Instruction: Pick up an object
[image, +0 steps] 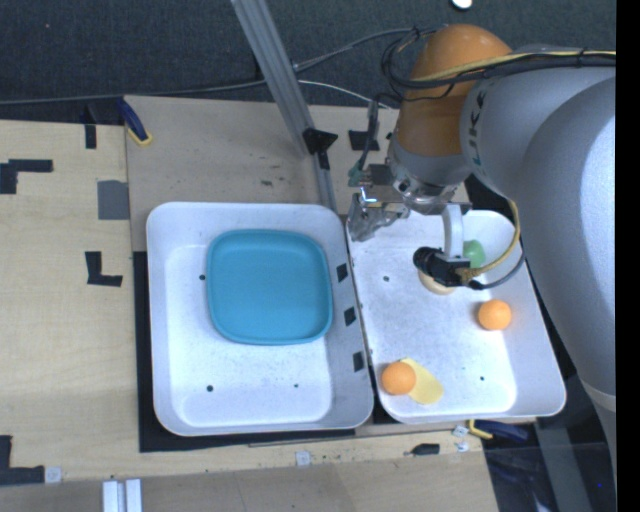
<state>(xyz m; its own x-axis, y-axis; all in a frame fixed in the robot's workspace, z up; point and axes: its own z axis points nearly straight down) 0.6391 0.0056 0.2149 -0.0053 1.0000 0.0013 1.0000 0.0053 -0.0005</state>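
Observation:
My gripper (364, 214) hangs over the far left corner of the right bin (530, 400), close to the wall between the two bins. Nothing is seen in its grasp. An orange ball (495, 316) lies at the bin's right side. A second orange ball (398, 378) rests near the front left, touching a flat yellow piece (426, 386). A green object (473, 252) peeks out from behind the wrist, partly hidden. A blue square plate (269, 286) lies in the left bin (180, 400).
The grey arm with its orange band (450, 60) covers the far right of the right bin. A slanted metal bar (290, 90) runs down to the bins' shared far corner. Black tape marks dot the wooden bench (60, 300).

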